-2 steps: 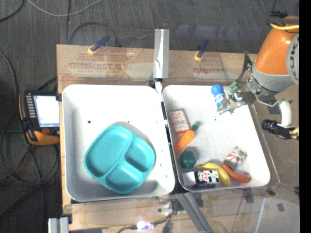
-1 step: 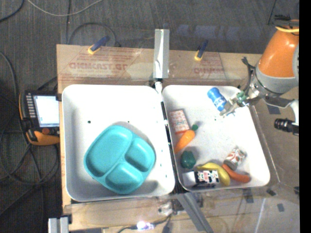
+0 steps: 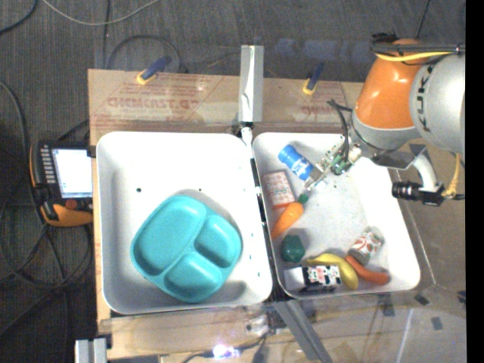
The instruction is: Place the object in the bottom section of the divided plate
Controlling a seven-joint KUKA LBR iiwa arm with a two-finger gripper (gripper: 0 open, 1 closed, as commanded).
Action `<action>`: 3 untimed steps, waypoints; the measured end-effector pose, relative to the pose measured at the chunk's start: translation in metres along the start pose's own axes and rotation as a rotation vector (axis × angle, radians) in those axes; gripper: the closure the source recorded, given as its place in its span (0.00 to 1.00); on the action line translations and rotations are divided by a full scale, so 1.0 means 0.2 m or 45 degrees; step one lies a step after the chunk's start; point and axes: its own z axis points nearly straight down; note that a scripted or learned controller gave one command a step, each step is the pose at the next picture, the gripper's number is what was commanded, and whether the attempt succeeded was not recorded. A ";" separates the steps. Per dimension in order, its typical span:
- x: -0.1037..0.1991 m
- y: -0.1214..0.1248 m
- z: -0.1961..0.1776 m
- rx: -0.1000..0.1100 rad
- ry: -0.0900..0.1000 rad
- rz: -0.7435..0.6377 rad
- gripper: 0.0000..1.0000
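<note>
At the near edge of the counter [image 3: 113,82], the right bin [image 3: 401,233] holds a cluster along its 6 o'clock wall: a small dark carton with a white label [image 3: 321,276] touching a yellow banana [image 3: 338,268], an orange carrot-like piece [image 3: 368,274] lying just beside the banana, and a crumpled red-and-white can [image 3: 367,245] tilted above them toward 4 o'clock. A dark green rounded item [image 3: 293,247] sits near the bin's 8 o'clock side, and just beyond it lies a carrot [image 3: 288,217], its green top pointing toward 1 o'clock. In the left bin [image 3: 113,203], the turquoise divided plate [image 3: 187,246] rests tilted toward the bin's 5 o'clock area (three compartments, all showing bare plastic). Farther back in the right bin, a pink-labelled packet [image 3: 276,187] lies against the 10 o'clock wall, with a blue-and-white bottle [image 3: 294,161] near 11 o'clock. The pincer [image 3: 333,165] hangs over the bin's far part, just beside the bottle; whether its tips are spread or pressed together cannot be told. The arm's orange band [image 3: 393,85] and grey body rise at 1 o'clock. A handheld pendant with a lit screen [image 3: 64,176] lies off the counter at 9 o'clock.
</note>
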 end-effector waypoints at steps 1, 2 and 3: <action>0.22 0.27 -0.29 -0.001 -0.001 -0.143 1.00; 0.50 0.44 -0.12 0.000 0.000 -0.377 1.00; 0.81 0.58 -0.17 -0.001 -0.001 -0.558 1.00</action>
